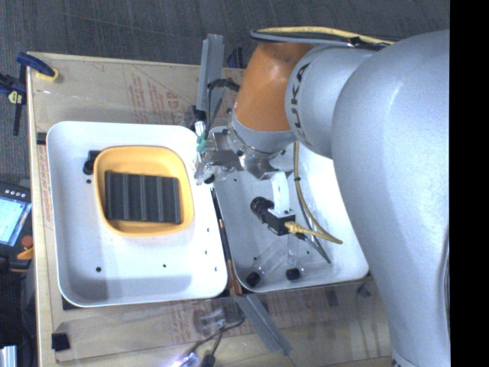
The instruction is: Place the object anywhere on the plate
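I look down on the tabletop (pixel 114 90) from above, and the grey arm (pixel 367 128) with its orange band (pixel 267 82) reaches in from the right and hangs over the right bin (pixel 344 258). The claw (pixel 276 270) points down into this bin, near its front wall. I see two dark fingertips (pixel 293 274) close to the bin floor with a gap between them, so I judge the claw stands moderately wide, and I see nothing held between them.

The plate (pixel 145 159) is yellow, with a dark ribbed middle, and it lies in the left bin (pixel 122 281), towards the back. A small dark thing (pixel 90 163) sits just beside its left rim; I cannot tell what it is.

The object of the task I cannot find with certainty. The arm covers much of the right bin, and the dark parts near the claw seem to belong to the tool itself.

I judge the step in hand is the grasp in the right bin, so the task is at its early part. To do it well, I would first confirm there is really something between the fingertips before closing, then close fully and lift straight up, clear of the wall between the bins. Only then carry it left and lower it over the ribbed middle of the plate, not over the rim.
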You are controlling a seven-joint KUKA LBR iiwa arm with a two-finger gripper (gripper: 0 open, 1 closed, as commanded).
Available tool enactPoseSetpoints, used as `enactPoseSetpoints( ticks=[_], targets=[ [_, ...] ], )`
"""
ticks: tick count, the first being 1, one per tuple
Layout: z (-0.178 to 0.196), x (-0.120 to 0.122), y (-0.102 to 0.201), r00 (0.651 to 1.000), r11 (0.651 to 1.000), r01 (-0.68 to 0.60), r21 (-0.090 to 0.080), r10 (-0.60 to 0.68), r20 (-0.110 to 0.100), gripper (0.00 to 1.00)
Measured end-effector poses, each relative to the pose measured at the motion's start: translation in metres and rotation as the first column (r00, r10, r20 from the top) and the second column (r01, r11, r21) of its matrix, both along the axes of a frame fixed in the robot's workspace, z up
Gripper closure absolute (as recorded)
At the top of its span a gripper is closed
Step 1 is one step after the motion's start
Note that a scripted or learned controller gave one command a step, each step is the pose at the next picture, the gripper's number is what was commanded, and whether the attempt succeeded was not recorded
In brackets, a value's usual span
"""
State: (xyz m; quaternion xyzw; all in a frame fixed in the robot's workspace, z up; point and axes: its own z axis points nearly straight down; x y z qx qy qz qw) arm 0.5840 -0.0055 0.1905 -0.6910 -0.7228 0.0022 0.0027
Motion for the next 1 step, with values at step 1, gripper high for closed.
enactPoseSetpoints(
  ticks=[1],
  targets=[
    [0.0002, 0.0001, -0.0004, 1.000, 1.000, 0.001, 0.000, -0.001, 0.001, 0.00]
  ],
)
